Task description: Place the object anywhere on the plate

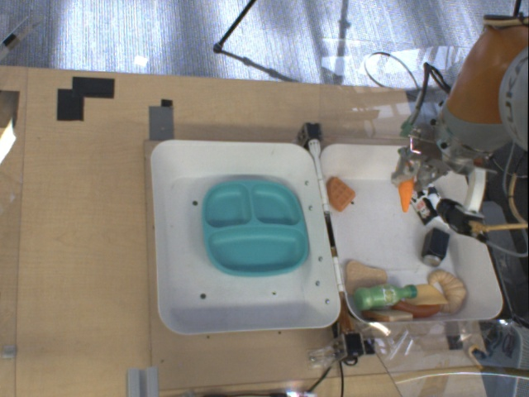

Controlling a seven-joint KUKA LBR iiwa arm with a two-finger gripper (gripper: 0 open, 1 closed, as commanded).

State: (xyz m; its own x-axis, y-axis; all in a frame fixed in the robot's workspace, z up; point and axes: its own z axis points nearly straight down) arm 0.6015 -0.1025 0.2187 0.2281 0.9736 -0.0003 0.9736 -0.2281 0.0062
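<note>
Wooden bench carrying two shallow white bins, left bin and right bin, their inner rims touching. Right bin contents: an orange waffle-like wedge at the far left; a dark cylinder toward the right; a near-edge cluster of a green bottle lying on its side, a tan slice and a croissant. Black tape marks lie on the bench's far left.
</note>
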